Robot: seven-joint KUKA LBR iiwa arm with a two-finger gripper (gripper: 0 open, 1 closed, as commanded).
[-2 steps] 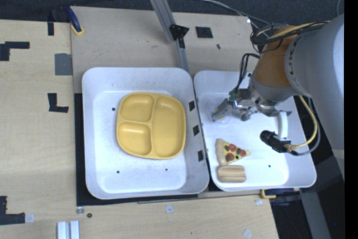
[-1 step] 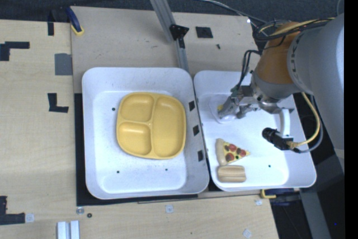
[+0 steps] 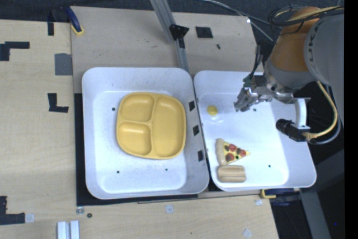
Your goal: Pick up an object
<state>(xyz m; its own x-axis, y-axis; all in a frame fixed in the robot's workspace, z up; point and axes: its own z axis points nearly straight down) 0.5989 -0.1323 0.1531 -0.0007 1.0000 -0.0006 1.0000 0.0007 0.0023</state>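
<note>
Object candidates: nothing picked yet, so it's between the little yellow ball point(image 3: 212, 111), the pizza slice point(image 3: 230, 151) and the bread roll point(image 3: 231, 174), all in the right bin point(image 3: 279, 173).
Tool: tool point(image 3: 244, 102) hangs over the upper part of that bin, nothing between its fingers as far as I can see; how wide they're spread, honestly can't tell from this angle.
Nearest thing: yellow ball, just left of the tool, near the bin's left wall.
Further out: pizza slice and bread roll sit together by the front left corner, roll touching or almost touching the slice's crust end.
Left bin: left bin point(image 3: 95, 137) has a yellow divided plate point(image 3: 151, 125) in the middle.
What could go wrong: ball's round, I'd guess it rolls off or squirts out if the fingers land off-centre; it could also jam against the wall.
Orientation: roll's long axis runs left-right; the slice's tip points right.
</note>
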